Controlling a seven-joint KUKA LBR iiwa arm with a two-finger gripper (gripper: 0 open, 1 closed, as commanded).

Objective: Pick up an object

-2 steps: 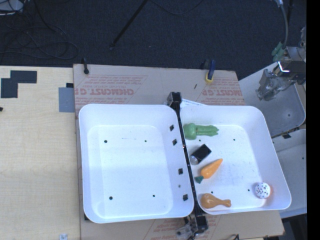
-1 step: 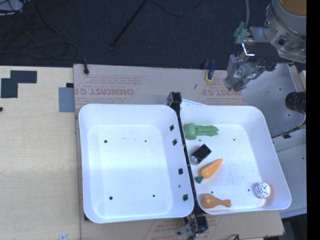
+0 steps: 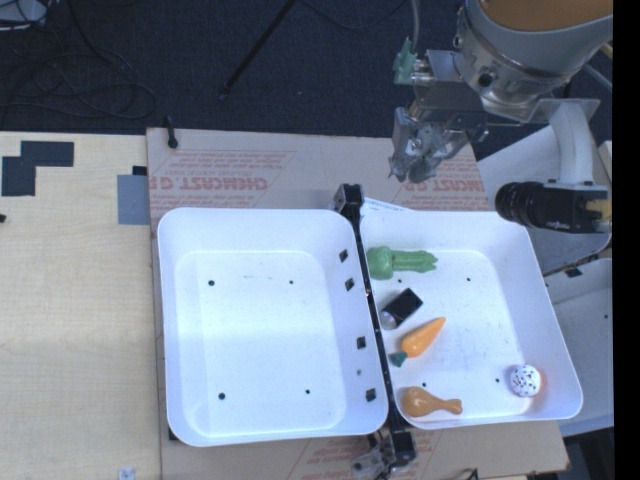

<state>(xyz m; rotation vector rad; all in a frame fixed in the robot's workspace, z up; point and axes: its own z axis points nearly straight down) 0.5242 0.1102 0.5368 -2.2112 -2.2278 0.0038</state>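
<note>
While our pincer, its opening impossible to tell, hangs beyond the right bin, we risk clipping the far rim descending toward the green toy

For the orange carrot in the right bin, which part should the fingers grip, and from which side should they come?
Grip the carrot at its thick middle, coming straight down from above. It lies flat and slanted, so the fingers should likely close across its width. The black block and the bin's divider wall sit close, making a side approach seem risky.
</note>
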